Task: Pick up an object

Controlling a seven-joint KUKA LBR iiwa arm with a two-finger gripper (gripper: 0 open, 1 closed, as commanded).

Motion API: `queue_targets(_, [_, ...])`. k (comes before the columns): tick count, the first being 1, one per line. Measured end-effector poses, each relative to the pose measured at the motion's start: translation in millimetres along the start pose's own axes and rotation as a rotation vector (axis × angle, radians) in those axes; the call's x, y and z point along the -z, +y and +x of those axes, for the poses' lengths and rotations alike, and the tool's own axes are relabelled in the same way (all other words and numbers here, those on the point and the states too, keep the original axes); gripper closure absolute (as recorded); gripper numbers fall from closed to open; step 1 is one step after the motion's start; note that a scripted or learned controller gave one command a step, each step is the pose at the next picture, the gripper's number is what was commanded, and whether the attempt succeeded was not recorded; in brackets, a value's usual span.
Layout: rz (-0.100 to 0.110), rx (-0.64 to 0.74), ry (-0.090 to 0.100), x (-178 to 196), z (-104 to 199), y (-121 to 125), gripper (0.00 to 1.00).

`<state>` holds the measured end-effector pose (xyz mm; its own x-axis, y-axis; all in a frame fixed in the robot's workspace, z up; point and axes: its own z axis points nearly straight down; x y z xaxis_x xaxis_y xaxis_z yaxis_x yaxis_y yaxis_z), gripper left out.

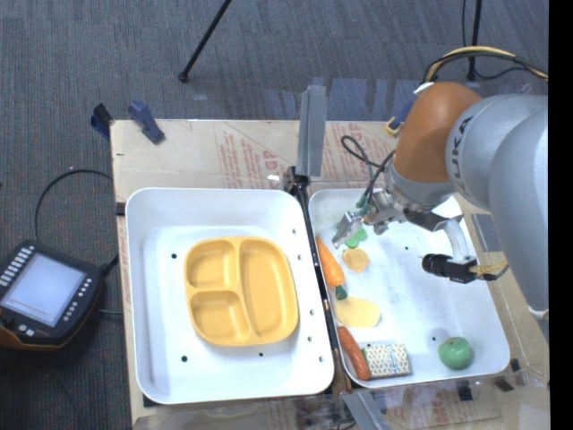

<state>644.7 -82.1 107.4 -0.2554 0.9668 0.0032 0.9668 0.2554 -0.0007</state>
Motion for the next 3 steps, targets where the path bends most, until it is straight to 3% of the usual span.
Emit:
queue_targets(1, [-0.003,-0.001,0.0,10.3,-0.5,0.4,1.0])
queue_targets(2, [-0.002,-0.002,0.0,9.8,-0.5,0.2,0.0])
queue_targets(3, [0.005,-0.012,-0.001,-22.0,-6.0,-3.4,0.0])
